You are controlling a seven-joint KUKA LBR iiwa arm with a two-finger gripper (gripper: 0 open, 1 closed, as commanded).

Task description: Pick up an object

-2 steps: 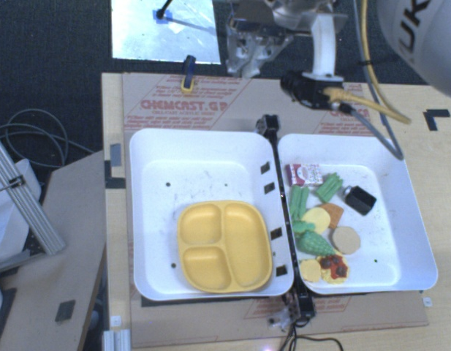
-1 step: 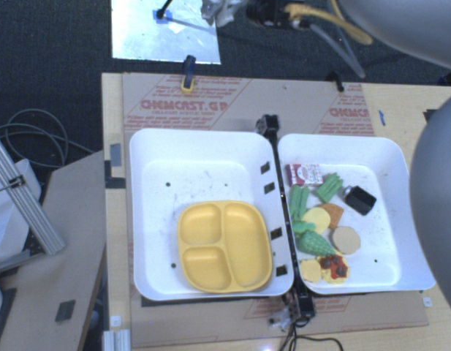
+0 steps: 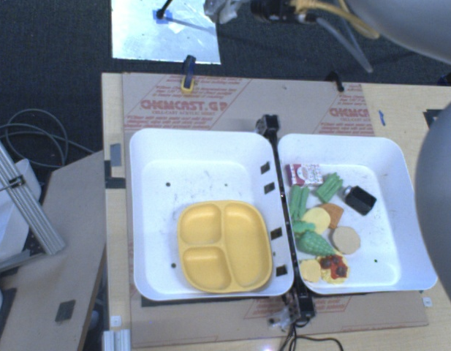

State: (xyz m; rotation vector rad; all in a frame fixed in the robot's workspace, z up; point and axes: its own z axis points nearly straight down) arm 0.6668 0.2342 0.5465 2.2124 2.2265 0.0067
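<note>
On a cardboard-topped bench [image 3: 210, 101], two shallow white bins sit side by side beneath a fixed overhead camera. At left, the left bin [image 3: 159, 159] holds a yellow divided tray [image 3: 225, 245], three compartments bare, lying toward the near right corner. A black divider [image 3: 280, 203] runs between the bins, touching both rims. To its right, the right bin [image 3: 389, 167] carries the candidates for the pick, a cluster of toy food crowded against the bin's left wall: a red-and-white packet [image 3: 304, 174] farthest back, green pieces [image 3: 299, 199] just beside and below it, another green piece [image 3: 329, 187] to their right, an orange wedge [image 3: 332, 214], a tan disc [image 3: 346, 240], a spiky green item [image 3: 314, 243], and a yellow-and-red piece [image 3: 326, 269] at the near edge. A small black block [image 3: 359, 199] lies slightly apart on the right of the cluster. The grey arm [image 3: 438, 196] looms blurred along the right edge and across the far top, high over the bench; whether its tool is spread or pressed together cannot be told. By the look of it, the pick is not yet begun: nothing is lifted, and every piece rests on the bin floor. The next move appears to call for choosing a piece that stands clear of its neighbours, the black block or the tan disc being likely, then descending straight over it, since the packed green pieces leave little room.
</note>
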